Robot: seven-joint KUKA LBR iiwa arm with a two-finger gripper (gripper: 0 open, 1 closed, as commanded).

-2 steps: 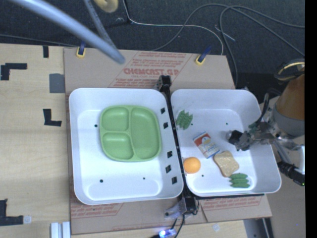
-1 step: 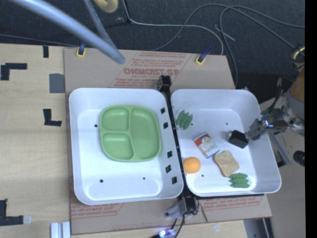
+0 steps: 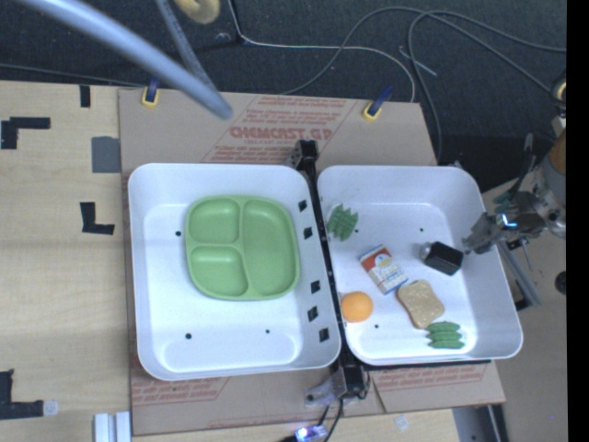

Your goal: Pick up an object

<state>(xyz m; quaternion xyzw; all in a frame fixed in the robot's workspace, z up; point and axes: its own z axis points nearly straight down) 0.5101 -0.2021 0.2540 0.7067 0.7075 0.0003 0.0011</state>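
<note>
Gripper (image 3: 488, 231) is hovering at right bin (image 3: 465, 187) edge beside black block (image 3: 443, 258); its closure cannot be told; nothing picked yet.

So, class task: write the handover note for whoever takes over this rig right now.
Gripper: at the right bin's right rim; whether open or shut cannot be told.
Right bin contents: black block nearest the gripper, small carton, orange ball, tan bread-like piece, two green leafy items.
Left bin: green divided plate.
Done: nothing lifted.
Left: grasp one object and raise it.
</note>
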